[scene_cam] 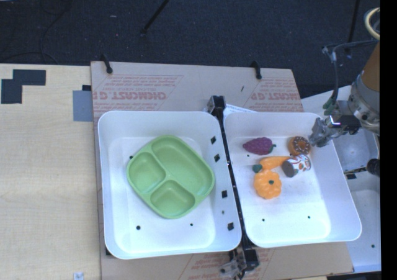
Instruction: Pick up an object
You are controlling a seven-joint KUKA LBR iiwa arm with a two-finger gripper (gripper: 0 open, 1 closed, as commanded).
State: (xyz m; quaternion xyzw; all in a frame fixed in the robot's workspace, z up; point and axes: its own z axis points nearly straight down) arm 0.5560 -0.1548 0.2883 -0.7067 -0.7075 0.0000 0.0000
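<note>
Five small things lie bunched in the upper half of the right bin [322,223]: a purple grape bunch [258,145], a round brown doughnut [299,145], an orange carrot [273,162], a small grey-and-white can [296,166] and an orange pumpkin [268,185]. The doughnut sits nearest the bin's right wall, with the can just below it and touching the carrot's thick end; the pumpkin lies just under the carrot, and the grapes lie to the left, a little apart. The gripper [320,132] hovers over the bin's upper right rim, just right of the doughnut and slightly above it, with nothing between its fingers; how wide they stand cannot be told. A green divided plate [170,176] rests in the left bin [118,223].
</note>
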